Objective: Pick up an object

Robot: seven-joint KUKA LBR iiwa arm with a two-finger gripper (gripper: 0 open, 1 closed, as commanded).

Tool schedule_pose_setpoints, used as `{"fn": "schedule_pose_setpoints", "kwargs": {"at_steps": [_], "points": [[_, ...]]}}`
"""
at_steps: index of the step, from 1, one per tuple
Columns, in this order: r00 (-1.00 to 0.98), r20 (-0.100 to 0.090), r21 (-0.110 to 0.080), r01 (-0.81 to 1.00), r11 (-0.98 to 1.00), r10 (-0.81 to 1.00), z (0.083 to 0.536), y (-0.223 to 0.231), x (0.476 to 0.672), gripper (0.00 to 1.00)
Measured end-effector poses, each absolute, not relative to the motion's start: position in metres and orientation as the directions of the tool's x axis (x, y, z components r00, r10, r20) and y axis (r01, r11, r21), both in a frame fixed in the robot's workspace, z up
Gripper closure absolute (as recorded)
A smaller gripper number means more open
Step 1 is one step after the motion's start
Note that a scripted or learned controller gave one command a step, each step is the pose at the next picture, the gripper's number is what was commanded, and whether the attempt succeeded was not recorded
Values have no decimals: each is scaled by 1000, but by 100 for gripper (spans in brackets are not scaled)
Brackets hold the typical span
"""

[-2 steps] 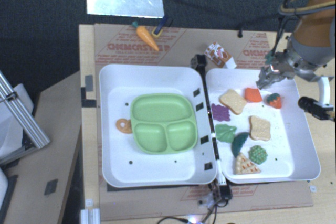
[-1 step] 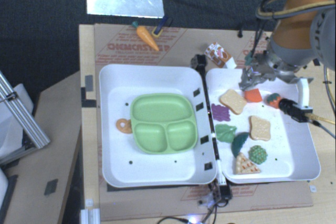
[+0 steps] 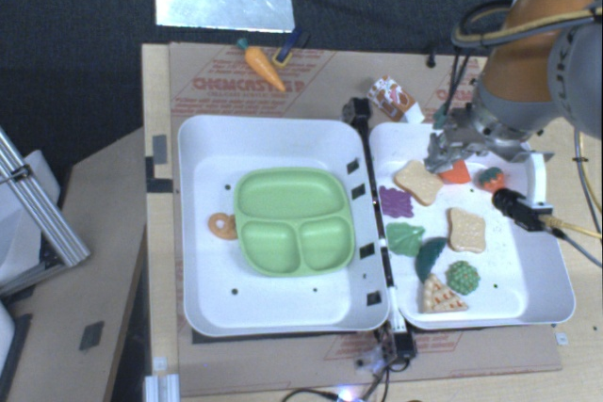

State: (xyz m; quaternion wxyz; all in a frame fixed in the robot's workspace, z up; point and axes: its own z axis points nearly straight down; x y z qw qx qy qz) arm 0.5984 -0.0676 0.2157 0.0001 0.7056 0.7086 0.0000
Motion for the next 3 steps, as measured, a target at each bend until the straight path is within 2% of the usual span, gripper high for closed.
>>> {"fn": "schedule_pose_setpoints", "kwargs": {"at_steps": [1,2,3], "points": [[-1,0,2,1000,1,1000,230,-68,588,100],[-1,0,1,1000,1,1000,222,-69,587,100],[-7,1,3,1000,7,1000,229,-52,595,100]]}}
